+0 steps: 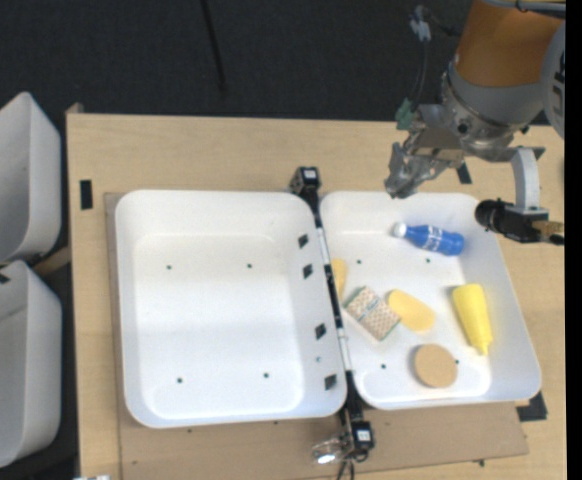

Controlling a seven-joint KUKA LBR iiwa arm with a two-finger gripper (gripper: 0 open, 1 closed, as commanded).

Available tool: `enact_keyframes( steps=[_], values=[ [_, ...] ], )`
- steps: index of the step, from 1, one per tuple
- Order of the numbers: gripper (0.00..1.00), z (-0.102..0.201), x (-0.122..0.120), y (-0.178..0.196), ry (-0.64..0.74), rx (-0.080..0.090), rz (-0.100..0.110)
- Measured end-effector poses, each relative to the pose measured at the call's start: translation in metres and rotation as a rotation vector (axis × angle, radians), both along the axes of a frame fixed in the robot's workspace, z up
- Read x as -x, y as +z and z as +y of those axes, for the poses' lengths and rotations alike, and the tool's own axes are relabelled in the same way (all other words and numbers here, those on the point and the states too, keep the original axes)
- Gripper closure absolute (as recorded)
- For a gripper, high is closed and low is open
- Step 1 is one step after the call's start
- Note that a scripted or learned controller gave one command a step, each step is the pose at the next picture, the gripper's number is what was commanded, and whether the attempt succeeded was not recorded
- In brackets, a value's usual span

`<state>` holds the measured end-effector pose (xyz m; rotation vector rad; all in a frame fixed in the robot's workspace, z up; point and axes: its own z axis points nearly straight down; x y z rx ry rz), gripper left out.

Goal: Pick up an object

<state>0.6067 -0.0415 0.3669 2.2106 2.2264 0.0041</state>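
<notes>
**Blue bottle lies closest to a raised gripper**

Blue bottle (433, 238) rests in the right bin (511, 368), upper right of frame. Gripper (403, 184) hovers above the bin's far rim, carrying nothing; its state cannot be told. Risk: round bottle rolling away. Pale wooden bench (221, 133), dark backdrop.

Seen from above at a slant, a wooden bench (91, 288) holds two shallow white bins side by side, the left bin (131, 268) beside the right bin (516, 368). The right bin contains a blue bottle (433, 238) lying on its side, a yellow corn-shaped toy (473, 316), a yellow oval piece (411, 311), a checkered sponge-like block (372, 314) touching it, and a tan round disc (435, 366). The grey-and-orange arm's gripper (408, 180) hangs above the right bin's far edge, apart from the bottle.
</notes>
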Motion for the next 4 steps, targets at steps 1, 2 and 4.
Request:
enact_keyframes(
  steps=[1, 2, 4],
  values=[
    [1.0, -0.025, 0.032, 0.047, -0.007, 0.001, -0.002],
    [1.0, -0.014, -0.017, 0.164, -0.001, 0.002, -0.012],
    [1.0, -0.008, 0.034, 0.184, -0.003, 0.0, 0.005]
  ],
)
